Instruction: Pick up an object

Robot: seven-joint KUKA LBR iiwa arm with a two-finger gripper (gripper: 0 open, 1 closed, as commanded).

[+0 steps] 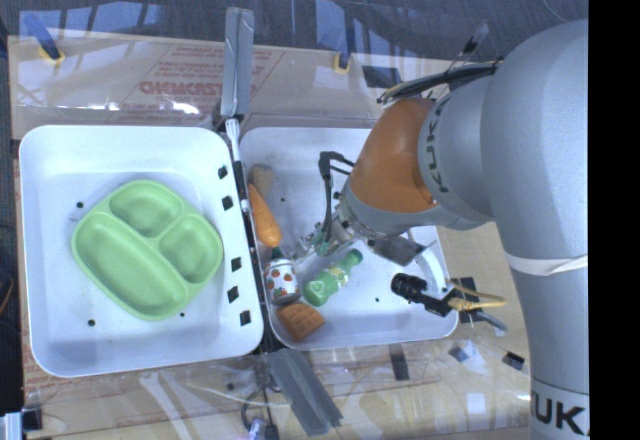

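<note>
The grey arm [520, 148] covers the right side of the view and bends down over the right bin [300, 153], its orange band just above the wrist. The bench [130, 78] carries both bins side by side, their inner walls touching along a centre seam.

The left bin [40, 158] holds one thing, a green divided plate [148, 248] lying flat in its middle, well apart from the arm and probably not the target.

The loose things in the right bin crowd its left wall. An orange carrot [264, 216] lies along that wall, pointing toward the bin's far edge. The green bottle [332, 278] lies on its side nearer the bin's middle, slanted toward the near edge. A brown wedge [299, 319] sits in the near left corner, and a small spotted cup [281, 278] stands between the carrot and the wedge, just beside the bottle's lower end.

The gripper [325, 240] hangs low over the bottle's upper end, close to it or touching it. I cannot tell whether it is spread or closed, nor whether anything sits in it. Its place suggests the bottle is the object aimed at. It lies freest from the wall, so a grasp has room there, though its round body may roll away under a poor pinch.
</note>
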